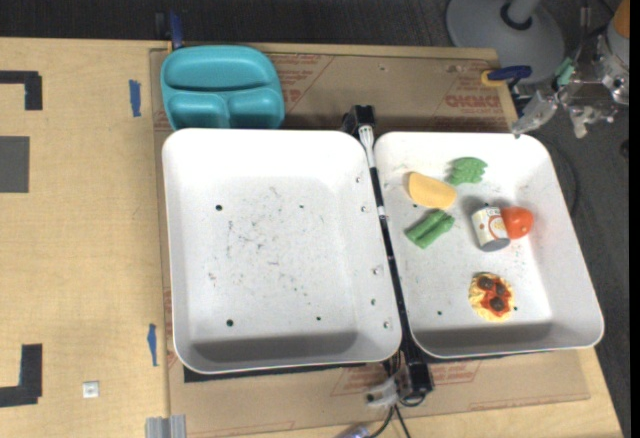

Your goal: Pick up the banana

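Observation:
The banana (430, 190), a short yellow piece, lies in the upper left part of the right bin (560, 256). My gripper (552, 122) hangs above the bin's far right corner, well off to the right of the banana and apart from it. It stands open with nothing between its fingers.
Around the banana in the right bin are a leafy green piece (466, 169), a green pod (430, 227), a small can (489, 227) touching a red-orange fruit (517, 221), and a small pizza toy (492, 295). The left bin (190, 226) adjoins. A teal tray (222, 86) sits behind it.

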Controlling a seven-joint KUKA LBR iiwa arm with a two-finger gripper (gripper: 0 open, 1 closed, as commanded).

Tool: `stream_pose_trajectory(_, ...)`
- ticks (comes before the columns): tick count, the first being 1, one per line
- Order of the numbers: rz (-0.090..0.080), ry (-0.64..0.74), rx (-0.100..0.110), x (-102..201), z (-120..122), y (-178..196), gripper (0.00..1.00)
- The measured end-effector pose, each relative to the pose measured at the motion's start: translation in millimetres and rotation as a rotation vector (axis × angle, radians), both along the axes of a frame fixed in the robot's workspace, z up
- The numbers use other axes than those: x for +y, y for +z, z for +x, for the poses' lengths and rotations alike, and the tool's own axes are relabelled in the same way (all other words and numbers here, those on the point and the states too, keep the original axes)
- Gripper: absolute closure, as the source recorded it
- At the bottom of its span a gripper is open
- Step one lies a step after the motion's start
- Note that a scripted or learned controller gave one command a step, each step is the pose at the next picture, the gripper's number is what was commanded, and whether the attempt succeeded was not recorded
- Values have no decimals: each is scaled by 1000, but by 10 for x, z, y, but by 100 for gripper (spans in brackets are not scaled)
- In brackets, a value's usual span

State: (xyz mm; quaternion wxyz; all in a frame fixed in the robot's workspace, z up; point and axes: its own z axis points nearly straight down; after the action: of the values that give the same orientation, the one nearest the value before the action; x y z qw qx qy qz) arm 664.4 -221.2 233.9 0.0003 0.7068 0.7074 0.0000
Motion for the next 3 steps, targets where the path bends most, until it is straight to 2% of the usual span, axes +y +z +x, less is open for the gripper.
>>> stream_pose_trajectory(1, 0, 789, 0, 523, -553, -313, 0)
stream_pose_trajectory(2, 1, 640, 1, 1406, -940, -492, 0)
stream_pose_trajectory(3, 1, 894, 1, 2341, -1220, -488, 0)
